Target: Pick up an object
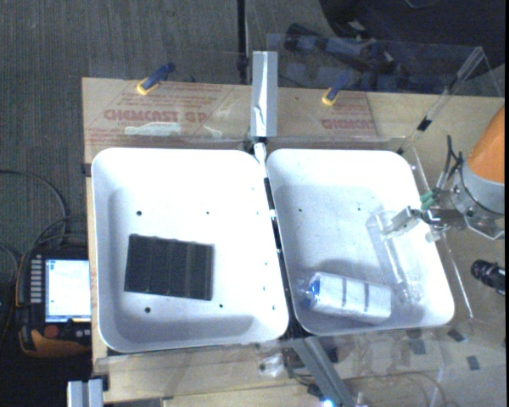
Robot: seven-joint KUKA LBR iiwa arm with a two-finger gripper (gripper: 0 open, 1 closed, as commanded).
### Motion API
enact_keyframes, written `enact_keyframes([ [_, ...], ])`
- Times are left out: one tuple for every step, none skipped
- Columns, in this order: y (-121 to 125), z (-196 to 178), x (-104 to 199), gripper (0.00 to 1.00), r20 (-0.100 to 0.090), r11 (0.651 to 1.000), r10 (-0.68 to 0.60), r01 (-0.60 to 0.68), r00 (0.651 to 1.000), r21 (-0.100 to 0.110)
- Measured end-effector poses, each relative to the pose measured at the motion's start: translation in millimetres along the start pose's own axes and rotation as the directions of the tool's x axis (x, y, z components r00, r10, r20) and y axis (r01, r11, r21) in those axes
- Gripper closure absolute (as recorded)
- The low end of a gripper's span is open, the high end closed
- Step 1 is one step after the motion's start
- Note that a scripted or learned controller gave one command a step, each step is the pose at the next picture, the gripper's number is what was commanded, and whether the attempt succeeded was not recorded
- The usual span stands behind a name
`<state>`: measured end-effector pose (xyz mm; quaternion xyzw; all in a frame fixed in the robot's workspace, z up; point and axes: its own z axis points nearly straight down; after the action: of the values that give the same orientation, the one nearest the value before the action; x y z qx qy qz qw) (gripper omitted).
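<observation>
the robot's gripper (405,220) reaches in over the right rim of the right bin (339,164), about midway along that edge; its clear, pale fingers blur into the white bin floor, so whether they are spread or closed cannot be told, and nothing can be seen between them. just behind it, at the right edge of the bench, sit the grey wrist and the orange band (502,151) of the arm. directly beneath the gripper, a clear plastic tube-like object (397,261) lies lengthwise near the bin's right wall, running toward the front right corner; whether the gripper touches it cannot be told. beside it, along the front edge of the same bin, a plastic bottle (349,298) with a white label and a blue end lies on its side, its far end close to the clear object. the left bin (178,164) holds a flat black rectangular pad (169,267) near its front left area, well apart from the gripper. two yellow-handled clamps (155,78) grip the back edge of the wooden bench.
</observation>
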<state>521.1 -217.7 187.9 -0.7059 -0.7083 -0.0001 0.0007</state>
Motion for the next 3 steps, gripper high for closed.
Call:
enact_keyframes([
  [-3.2, -70.1, -5.7, 0.0, 0.004, 0.971, 0.237, -0.237, 0.971, -0.002],
  [-13.8, -90.0, 29.5, 0.0, 0.002, 0.951, 0.31, -0.31, 0.951, -0.001],
  [-36.9, -25.3, 105.6, 0.0, 0.001, 0.874, 0.485, -0.485, 0.874, 0.002],
])
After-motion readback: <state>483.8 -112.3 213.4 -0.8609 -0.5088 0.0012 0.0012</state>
